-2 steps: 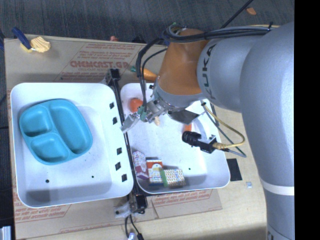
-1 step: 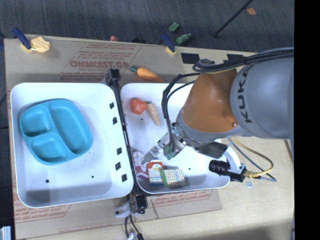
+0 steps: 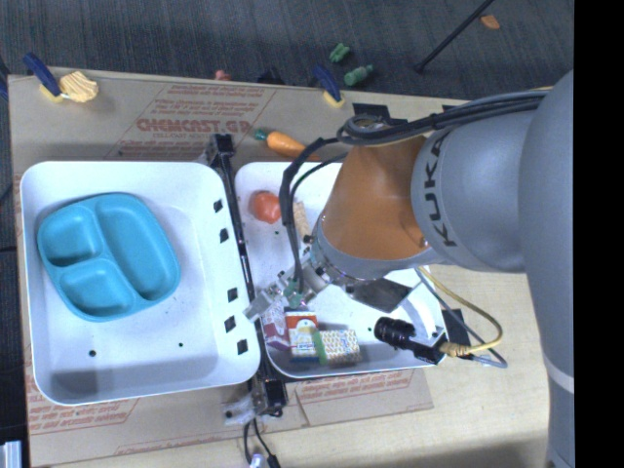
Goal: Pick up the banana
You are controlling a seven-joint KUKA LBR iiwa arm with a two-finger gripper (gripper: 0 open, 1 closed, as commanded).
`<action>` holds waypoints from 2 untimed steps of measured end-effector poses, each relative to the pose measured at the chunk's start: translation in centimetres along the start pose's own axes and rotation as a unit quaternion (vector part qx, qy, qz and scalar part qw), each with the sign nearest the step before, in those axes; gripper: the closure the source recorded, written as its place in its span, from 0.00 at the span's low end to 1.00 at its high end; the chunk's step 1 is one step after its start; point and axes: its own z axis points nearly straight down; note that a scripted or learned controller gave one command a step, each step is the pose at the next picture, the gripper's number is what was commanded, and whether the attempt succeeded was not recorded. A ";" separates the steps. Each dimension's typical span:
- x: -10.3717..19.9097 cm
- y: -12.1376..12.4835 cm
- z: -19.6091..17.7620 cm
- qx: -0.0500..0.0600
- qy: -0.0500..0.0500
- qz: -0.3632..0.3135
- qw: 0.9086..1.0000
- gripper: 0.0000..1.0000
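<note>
The grey arm with its orange band [image 3: 375, 203] reaches over the right bin [image 3: 255, 178] and hides most of its floor. My gripper [image 3: 285, 297] is low at the bin's left wall, near the front, just above a red and white carton [image 3: 300, 333]. A pale, slim shape [image 3: 299, 218] pokes out from under the arm's left edge; too little of it shows to tell what it is. I see nothing clearly held in the gripper.
A red-orange round fruit [image 3: 264, 206] lies at the back left of the right bin. A speckled block [image 3: 338, 345] sits beside the carton. A blue divided plate [image 3: 105, 254] lies in the left bin [image 3: 127, 369]. A carrot [image 3: 285, 143] rests on the bench behind the bins.
</note>
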 end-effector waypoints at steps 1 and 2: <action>5.1 5.4 4.0 -0.004 -0.010 0.085 0.996 0.00; -5.9 4.1 -0.1 0.000 -0.001 0.010 1.000 0.00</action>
